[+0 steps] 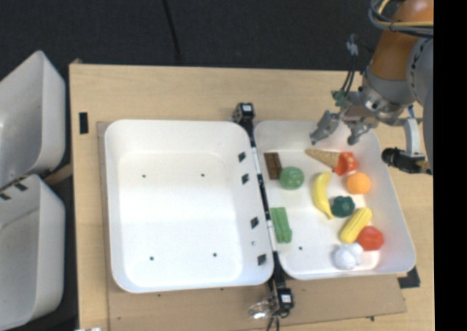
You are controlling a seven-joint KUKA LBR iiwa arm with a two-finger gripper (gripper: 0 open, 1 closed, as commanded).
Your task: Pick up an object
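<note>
Spread jaws hover empty over the right bin point(288, 136), near the cone point(322, 156) and tomato point(346, 162).

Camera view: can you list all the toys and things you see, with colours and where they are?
Bins: 2, white, side by side on the bench.
Banana: 1, yellow, right bin, middle.
Green ball: 1, green, beside the brown block.
Brown block: 1, brown, right bin, left side.
Green block: 1, green, right bin, lower left.
Orange: 1, orange, right side.
Corn: 1, yellow, lower right.
White ball: 1, white, bottom corner.
Hand: 1, grey, open, above right bin's top edge.
</note>
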